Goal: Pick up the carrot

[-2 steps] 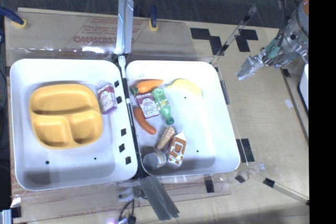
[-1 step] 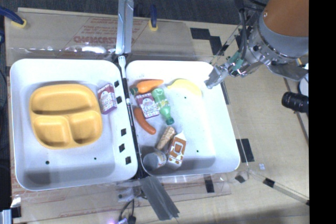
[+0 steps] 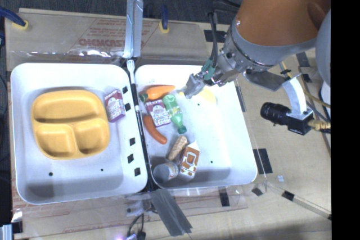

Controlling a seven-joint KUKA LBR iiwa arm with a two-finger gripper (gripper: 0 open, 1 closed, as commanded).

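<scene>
While the grey arm (image 3: 281,14) with its orange band reaches in from the right, its end effector (image 3: 193,87) hangs over the upper part of the right bin (image 3: 239,137), just to the right of the carrot (image 3: 159,90). Whether the end effector is wide or narrow cannot be told from this angle, and nothing shows between its tips. The carrot lies on its side near the top left corner of the right bin, its green end toward the bin's left wall and its orange tip pointing at the end effector. Just below the carrot lie a green bottle (image 3: 175,112) and a red-and-white packet (image 3: 160,116), then a sausage (image 3: 154,128) slanting down beside the packet. Farther below the carrot sit a bread roll (image 3: 176,146), a small orange carton (image 3: 190,161) and a grey can (image 3: 164,171). Left of the carrot, in the left bin (image 3: 22,166), rest a yellow divided tray (image 3: 70,122) and another red packet (image 3: 115,105).
</scene>
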